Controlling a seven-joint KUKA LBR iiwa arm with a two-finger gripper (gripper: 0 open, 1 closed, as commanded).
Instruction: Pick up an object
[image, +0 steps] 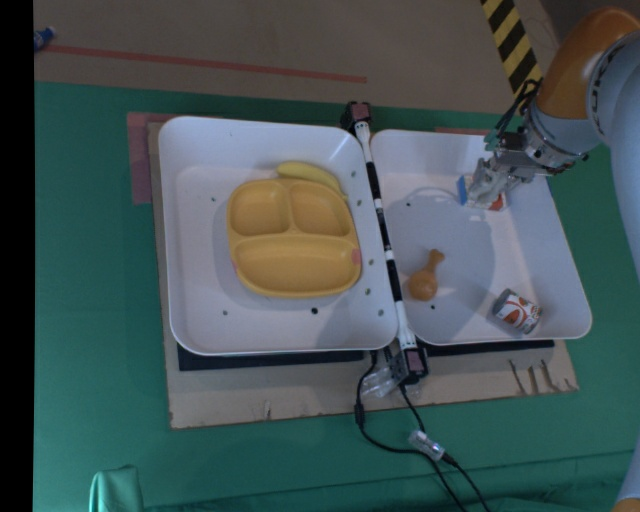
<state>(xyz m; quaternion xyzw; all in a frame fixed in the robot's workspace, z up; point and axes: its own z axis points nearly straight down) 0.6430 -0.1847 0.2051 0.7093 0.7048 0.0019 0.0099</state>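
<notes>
Two white bins sit side by side. The left bin (190, 300) holds a yellow divided tray (292, 237) with a banana (310, 173) touching its far edge. The right bin (560, 270) holds a tan toy drumstick (425, 277), a small can (515, 311) lying on its side and, at the far side, a small orange-and-blue object (492, 200), mostly hidden. The gripper (487, 193) hangs just over that object from the right; whether it grips anything cannot be told.
</notes>
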